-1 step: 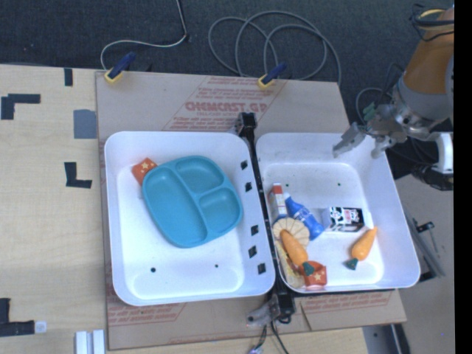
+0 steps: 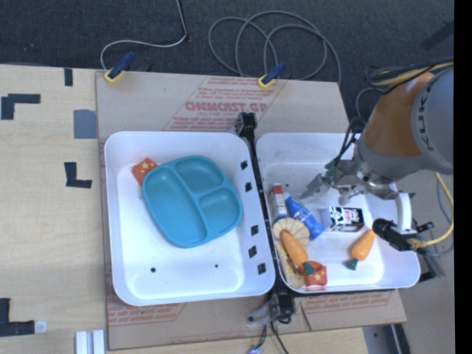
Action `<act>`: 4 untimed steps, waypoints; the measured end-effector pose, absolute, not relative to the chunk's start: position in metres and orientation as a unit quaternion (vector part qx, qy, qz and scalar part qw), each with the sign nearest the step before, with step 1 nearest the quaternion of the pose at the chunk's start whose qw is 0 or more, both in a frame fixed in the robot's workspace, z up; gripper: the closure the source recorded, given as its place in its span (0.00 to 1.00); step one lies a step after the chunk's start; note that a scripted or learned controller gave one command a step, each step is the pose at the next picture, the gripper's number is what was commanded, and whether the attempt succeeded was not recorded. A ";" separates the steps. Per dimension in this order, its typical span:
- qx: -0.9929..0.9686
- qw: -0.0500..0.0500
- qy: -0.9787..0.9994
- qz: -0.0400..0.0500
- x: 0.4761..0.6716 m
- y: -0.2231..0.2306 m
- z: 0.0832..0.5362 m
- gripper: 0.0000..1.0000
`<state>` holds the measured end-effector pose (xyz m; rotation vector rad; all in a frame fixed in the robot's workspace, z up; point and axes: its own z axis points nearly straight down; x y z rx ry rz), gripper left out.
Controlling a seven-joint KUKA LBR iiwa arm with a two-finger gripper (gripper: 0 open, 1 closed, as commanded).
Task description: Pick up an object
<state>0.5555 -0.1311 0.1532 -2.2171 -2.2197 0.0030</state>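
From my seat, the arm (image 2: 413, 131) runs off the right edge, so I can't follow it past the orange band. Its wrist covers part of the right bin (image 2: 295, 150), and I can't make out the gripper (image 2: 333, 181) fingers against the clutter. The blue divided plate (image 2: 193, 200) hides most of an orange-red item (image 2: 144, 169). The black-and-white carton (image 2: 345, 217) print is too small to read.
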 end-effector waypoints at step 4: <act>-0.707 0.001 -0.707 0.001 0.524 -0.110 0.142 0.00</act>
